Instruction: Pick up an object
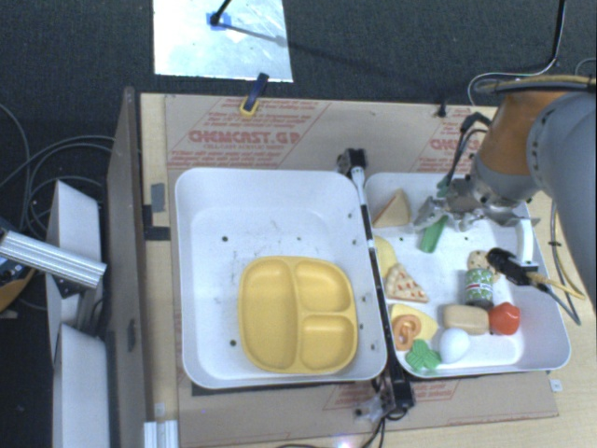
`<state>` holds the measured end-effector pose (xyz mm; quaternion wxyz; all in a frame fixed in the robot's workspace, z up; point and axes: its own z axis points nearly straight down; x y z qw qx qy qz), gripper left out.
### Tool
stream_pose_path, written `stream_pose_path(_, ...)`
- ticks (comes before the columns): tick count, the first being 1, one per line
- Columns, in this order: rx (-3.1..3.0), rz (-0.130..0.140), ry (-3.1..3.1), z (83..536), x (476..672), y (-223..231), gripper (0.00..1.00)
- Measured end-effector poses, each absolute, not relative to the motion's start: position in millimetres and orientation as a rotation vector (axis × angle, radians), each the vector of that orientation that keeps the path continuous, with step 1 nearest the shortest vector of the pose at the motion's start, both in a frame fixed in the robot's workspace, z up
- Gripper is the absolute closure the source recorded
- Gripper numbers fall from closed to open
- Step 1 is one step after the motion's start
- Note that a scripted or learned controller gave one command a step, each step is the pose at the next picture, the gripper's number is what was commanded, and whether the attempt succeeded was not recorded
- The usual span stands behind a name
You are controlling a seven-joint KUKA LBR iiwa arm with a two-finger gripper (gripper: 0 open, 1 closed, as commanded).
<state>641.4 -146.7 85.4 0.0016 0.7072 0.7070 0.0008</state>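
My gripper [446, 215] hangs over the back of the right bin [541, 348], below the grey arm with its orange band. A small green stick-shaped piece [431, 236] sits just below and left of it, touching or very close; I cannot tell whether it is gripped. A tan wedge [392, 209] lies to the gripper's left. Further forward are a pizza slice [406, 286], a green-labelled jar [479, 287], a tan block [465, 318], a red tomato [505, 318], a white egg [454, 344] and a green leafy piece [422, 356].
The left bin [215, 203] holds a yellow divided plate [298, 314] in its front half. A raised divider [370, 250] separates the two bins. A yellow piece [384, 255] and an orange-yellow slice [410, 327] lie along the right bin's left wall.
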Motion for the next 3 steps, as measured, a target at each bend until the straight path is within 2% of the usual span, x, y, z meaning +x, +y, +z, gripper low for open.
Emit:
stream_pose_path(1,2.215,0.001,2.227,84,635.1,-122,0.00)
stream_pose_path(2,2.213,0.005,2.226,96,636.4,-123,1.00)
stream_pose_path(3,2.211,0.008,2.232,189,582.0,-50,1.00)
